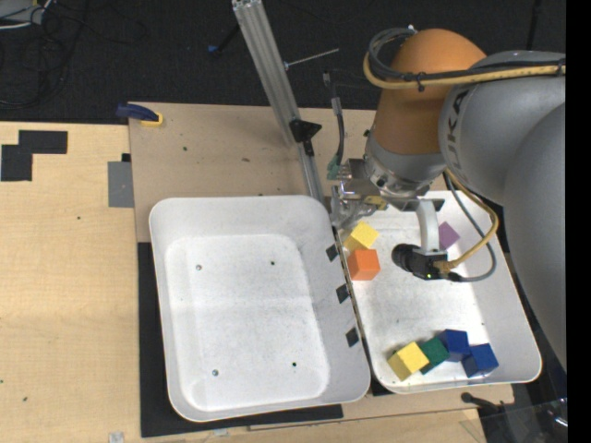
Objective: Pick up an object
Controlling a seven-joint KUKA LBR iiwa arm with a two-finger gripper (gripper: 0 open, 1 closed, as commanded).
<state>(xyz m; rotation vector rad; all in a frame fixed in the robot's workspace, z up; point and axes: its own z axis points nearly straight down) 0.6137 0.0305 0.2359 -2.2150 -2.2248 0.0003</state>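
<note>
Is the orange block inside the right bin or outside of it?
Inside: the orange block rests on the right bin floor, near its left wall.

Orange cube (364,264), yellow cube (365,235), white bins (185,220)

Two white bins (185,220); seven blocks (364,263): two yellow, two blue, one orange, green, purple.

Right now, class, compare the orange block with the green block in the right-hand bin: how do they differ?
The orange block is orange; the green block is green. The orange block lies near the bin's far end beside a yellow block; the green block lies at the near end, wedged between another yellow block and a blue block. Both look cube-like and lie in the right bin.
</note>
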